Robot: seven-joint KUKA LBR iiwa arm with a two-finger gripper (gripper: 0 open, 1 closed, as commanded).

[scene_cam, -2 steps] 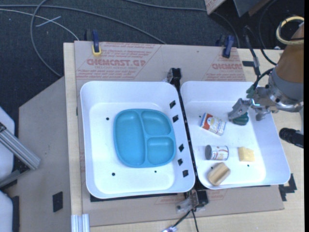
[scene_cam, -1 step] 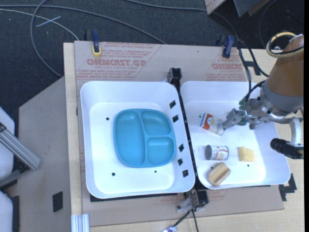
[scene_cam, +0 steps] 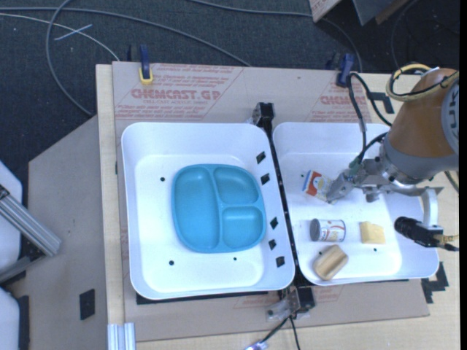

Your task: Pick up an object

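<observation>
The right bin [scene_cam: 350,141] holds several small objects. A red and white carton [scene_cam: 313,183] lies near its left wall. A small can [scene_cam: 328,230] lies on its side in the middle, with a yellow block [scene_cam: 373,232] to its right and a tan cylinder [scene_cam: 330,261] in front of it. My gripper [scene_cam: 340,189] hangs low over the bin, just right of the carton and above the can. Nothing shows between its tips.
The left bin [scene_cam: 146,195] holds a blue divided plate [scene_cam: 218,207]. A black divider with clips [scene_cam: 271,188] runs between the bins. The grey and orange arm [scene_cam: 423,133] covers the right bin's far right side. Cables lie on the dark floor behind the bench.
</observation>
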